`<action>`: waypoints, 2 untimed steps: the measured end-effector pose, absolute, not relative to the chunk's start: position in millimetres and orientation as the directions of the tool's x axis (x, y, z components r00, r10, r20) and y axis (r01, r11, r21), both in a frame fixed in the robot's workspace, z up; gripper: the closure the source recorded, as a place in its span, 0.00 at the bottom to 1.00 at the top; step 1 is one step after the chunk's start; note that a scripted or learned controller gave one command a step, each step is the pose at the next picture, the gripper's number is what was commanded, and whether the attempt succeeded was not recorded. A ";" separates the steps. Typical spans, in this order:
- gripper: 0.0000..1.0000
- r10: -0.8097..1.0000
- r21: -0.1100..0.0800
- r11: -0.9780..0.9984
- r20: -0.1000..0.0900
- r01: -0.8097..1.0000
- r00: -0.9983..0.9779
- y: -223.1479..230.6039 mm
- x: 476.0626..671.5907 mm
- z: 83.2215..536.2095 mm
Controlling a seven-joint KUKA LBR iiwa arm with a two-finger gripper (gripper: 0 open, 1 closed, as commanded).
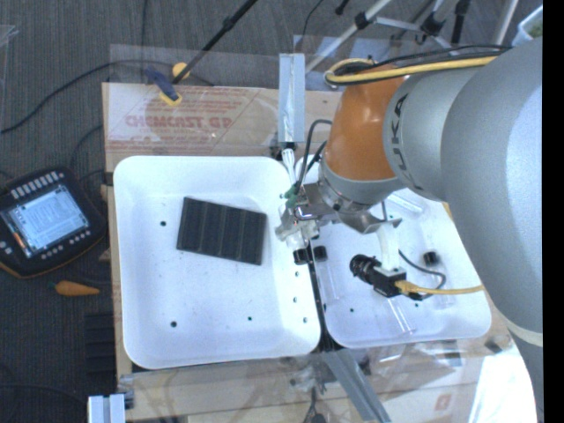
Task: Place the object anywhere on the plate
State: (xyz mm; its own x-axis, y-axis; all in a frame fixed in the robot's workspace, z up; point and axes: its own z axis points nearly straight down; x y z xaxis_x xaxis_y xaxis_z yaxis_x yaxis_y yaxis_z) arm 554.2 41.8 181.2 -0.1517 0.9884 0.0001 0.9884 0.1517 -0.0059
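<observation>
Gripper (304, 245) over inner rim of left bin (150, 311), opening not tellable. Dark ribbed plate (221, 230) flat in same bin.

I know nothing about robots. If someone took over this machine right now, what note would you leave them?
Gripper: hangs over the seam between the two bins. I cannot tell whether it holds anything.
Plate: a dark ribbed slab lying flat in the left bin, with nothing on it.
Small black object: lies in the right bin, to the right of the gripper and apart from it. It is probably the thing to move.
Done: nothing is on the plate yet.
Left: pick up the object, carry it across and set it on the plate.
</observation>
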 end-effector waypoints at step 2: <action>1.00 0.815 -0.003 0.579 -0.002 0.815 -0.579 158.0 610.5 251.9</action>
